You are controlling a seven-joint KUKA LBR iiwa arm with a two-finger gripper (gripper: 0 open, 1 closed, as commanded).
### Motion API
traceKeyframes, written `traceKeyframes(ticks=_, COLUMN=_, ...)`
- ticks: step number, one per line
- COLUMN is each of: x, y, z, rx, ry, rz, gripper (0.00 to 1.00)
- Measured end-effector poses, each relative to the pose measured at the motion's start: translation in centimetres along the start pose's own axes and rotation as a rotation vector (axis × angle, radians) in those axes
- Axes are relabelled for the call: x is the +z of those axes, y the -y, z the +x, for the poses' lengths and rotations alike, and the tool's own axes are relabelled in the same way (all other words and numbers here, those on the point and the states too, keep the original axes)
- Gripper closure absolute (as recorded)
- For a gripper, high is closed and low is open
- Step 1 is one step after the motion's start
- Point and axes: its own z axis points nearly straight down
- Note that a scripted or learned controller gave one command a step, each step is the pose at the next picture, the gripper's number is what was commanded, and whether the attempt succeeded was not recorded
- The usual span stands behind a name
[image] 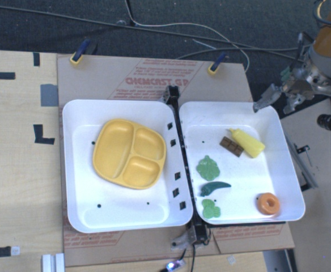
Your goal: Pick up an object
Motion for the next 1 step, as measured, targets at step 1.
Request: traceKeyframes(ticks=1, x=-0.81, y=-0.22, z=0.06, rx=-0.003, ry=0.003, rz=-0.013, gripper=0.00)
